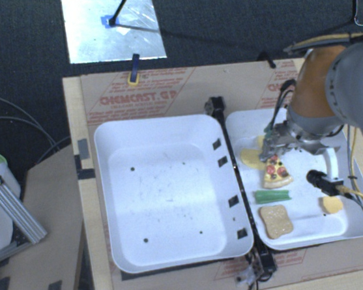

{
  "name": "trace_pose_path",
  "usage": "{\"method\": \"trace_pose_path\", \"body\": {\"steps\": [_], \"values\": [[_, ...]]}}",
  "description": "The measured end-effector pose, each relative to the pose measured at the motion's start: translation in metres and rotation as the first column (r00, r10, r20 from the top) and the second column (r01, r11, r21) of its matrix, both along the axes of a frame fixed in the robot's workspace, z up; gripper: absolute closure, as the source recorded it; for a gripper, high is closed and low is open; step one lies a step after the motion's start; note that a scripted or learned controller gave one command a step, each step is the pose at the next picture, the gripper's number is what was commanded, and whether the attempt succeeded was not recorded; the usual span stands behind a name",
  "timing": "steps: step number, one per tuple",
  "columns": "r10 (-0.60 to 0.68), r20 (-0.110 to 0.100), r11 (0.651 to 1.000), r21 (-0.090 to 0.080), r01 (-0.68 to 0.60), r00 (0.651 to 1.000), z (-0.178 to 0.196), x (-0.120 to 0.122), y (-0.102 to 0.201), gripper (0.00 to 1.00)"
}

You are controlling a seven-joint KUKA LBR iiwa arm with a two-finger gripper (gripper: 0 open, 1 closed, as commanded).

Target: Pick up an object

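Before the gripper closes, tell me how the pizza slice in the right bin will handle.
The pizza slice lies flat and thin, so it probably won't roll or tip. It looks like a stiff, light toy. Its low profile may let fingers slide over it.

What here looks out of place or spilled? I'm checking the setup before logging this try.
Nothing stands out. The pizza slice, green piece, bread slice and small yellow piece all lie inside the right bin. The gripper hangs just above the pizza slice.
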State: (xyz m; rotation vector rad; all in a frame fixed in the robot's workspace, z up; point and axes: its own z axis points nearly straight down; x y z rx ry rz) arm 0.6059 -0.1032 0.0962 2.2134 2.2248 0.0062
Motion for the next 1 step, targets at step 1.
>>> {"method": "trace_pose_path", "body": {"steps": [1], "values": [[0.007, 0.003, 1.0, 0.001, -0.007, 1.0, 0.0939, -0.0569, 0.0964, 1.0]]}}
